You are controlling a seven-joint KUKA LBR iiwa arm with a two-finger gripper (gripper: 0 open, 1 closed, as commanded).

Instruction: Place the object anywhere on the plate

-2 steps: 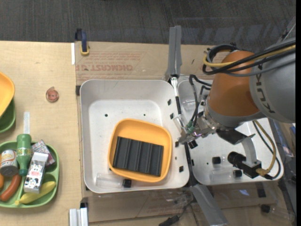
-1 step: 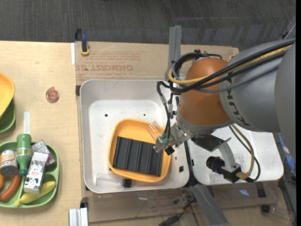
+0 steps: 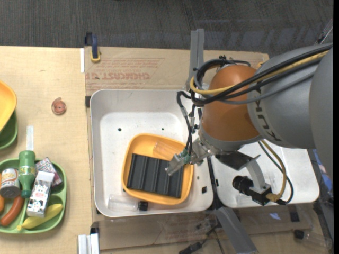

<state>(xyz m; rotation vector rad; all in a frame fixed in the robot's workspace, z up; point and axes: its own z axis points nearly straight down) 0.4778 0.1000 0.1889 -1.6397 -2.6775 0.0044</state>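
Where the arm's bulky orange band (image 3: 229,107) and grey housing crowd in from the right, I lose most of the right bin (image 3: 296,179); just a strip of its white floor shows beneath the cables. My tool (image 3: 179,163) hangs over the right edge of the yellow plate (image 3: 139,147) in the left bin (image 3: 106,142), but it is small and blurred against the plate, so I cannot tell how it is set or whether it grips anything. On the plate lies a dark, ribbed rectangular object (image 3: 153,176), matte black with lengthwise grooves, covering much of the lower half. Just above it, near the tool, a pale translucent piece (image 3: 163,150) rests on the yellow surface; I can't make out what it is. The plate looks like smooth plastic, squarish with rounded corners and a raised rim. A clear, tube-like item (image 3: 122,201) and a small black bit (image 3: 142,206) lie on the bin floor by the plate's lower edge. Off to the left on the wooden counter (image 3: 42,78), a green tray (image 3: 50,216) with toy food and a green bottle (image 3: 26,172) is cut off by the frame, as is a yellow dish (image 3: 5,106). A small pink disc (image 3: 59,107) sits alone.
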